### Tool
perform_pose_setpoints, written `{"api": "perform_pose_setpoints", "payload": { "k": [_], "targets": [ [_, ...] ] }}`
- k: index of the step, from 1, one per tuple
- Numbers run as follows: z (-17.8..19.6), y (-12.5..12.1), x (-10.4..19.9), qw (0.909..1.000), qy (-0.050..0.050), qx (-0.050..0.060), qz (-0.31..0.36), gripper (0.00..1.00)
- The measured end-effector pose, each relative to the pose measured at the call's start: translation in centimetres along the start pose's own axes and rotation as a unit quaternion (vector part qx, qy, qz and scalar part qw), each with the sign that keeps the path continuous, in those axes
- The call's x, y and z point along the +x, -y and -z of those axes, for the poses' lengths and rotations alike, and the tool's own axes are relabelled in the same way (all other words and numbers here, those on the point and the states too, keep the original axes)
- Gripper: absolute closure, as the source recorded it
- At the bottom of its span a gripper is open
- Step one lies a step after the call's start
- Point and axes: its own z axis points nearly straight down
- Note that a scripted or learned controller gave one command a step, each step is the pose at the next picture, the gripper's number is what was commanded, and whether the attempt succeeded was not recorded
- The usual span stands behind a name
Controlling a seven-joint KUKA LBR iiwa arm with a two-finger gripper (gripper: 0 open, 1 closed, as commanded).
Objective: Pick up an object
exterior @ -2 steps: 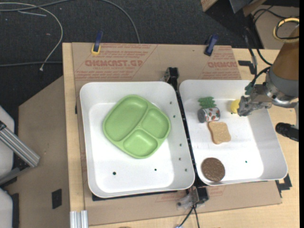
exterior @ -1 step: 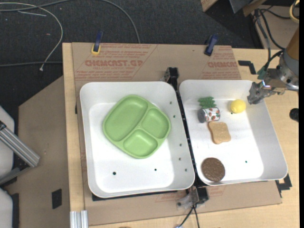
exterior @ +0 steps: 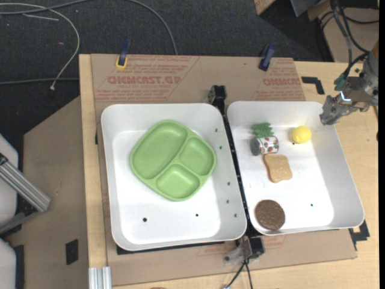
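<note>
While the arm (exterior: pixel 361 80) pokes in from the upper right edge of the frame, its gripper (exterior: pixel 332 110) hangs just over the top right corner of the right bin (exterior: pixel 343 167). It points down and to the left. I cannot tell how the jaws stand — they are too small and blurry. Nothing sits between them that I can see.

Near the top middle of the right bin lies a yellow ball (exterior: pixel 301 135). To its left is a small green toy (exterior: pixel 261 129), touching a little red and white can (exterior: pixel 266 144). Just below sits a tan slice of bread (exterior: pixel 278 168), and lower down a round brown cookie (exterior: pixel 270 214).

On the left side, the left bin (exterior: pixel 120 215) holds a green plate with three parts (exterior: pixel 173 159) — it lies flat.
</note>
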Motion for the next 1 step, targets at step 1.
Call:
{"api": "perform_pose_setpoints", "payload": {
  "k": [1],
  "targets": [
    [-1.78,0.87,5.33,1.0,-0.002,0.004,0.002,1.0]
  ]
}}
